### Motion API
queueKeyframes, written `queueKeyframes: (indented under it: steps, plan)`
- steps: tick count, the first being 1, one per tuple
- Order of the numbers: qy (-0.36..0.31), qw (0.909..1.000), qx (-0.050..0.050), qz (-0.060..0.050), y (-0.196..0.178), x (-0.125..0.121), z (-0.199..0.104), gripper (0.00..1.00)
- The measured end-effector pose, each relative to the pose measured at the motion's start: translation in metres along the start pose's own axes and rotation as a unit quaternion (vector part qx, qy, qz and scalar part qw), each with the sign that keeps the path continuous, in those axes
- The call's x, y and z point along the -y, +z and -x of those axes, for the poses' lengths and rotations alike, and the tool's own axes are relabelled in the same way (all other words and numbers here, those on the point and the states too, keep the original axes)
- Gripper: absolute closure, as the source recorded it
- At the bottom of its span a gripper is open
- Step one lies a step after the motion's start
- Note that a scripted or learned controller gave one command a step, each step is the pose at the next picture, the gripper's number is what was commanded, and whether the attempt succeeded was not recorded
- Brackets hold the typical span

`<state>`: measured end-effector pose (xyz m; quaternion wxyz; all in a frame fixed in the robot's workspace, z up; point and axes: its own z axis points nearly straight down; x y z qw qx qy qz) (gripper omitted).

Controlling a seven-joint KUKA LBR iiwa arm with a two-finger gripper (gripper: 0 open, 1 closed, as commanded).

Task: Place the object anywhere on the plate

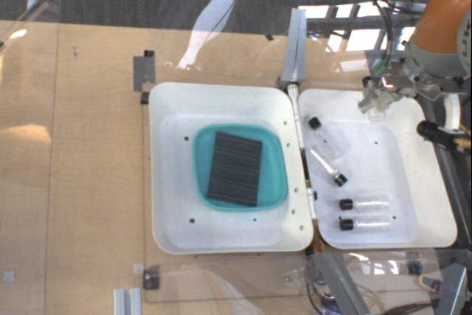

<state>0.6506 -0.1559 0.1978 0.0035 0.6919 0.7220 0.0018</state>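
Note:
A teal plate (274,181) lies in the middle of the left bin (169,158). On it rests a dark grey ridged rectangular block (235,168), lying flat and slightly tilted, within the plate's rim. My gripper (374,97) hangs over the far edge of the right bin (420,181), well to the right of the plate and apart from the block. The grey wrist and orange band (448,4) rise above it at the top right.
Several clear vials with black caps lie in the right bin: one slanted (327,157) near its left wall, two side by side (364,204) (364,223) toward the front. A metal divider post (294,48) stands behind the gap between the bins.

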Motion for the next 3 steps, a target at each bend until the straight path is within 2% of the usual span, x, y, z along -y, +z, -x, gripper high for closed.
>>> queueKeyframes:
  steps: [1,2,3]
  plan:
    - [-0.091,0.9959,-0.001,0.001,-0.036,-0.001,-0.114,1.0]
    - [-0.156,0.9878,-0.002,-0.001,-0.027,0.064,-0.203,1.0]
    - [-0.155,0.9878,-0.002,-0.001,-0.027,0.063,-0.202,0.0]
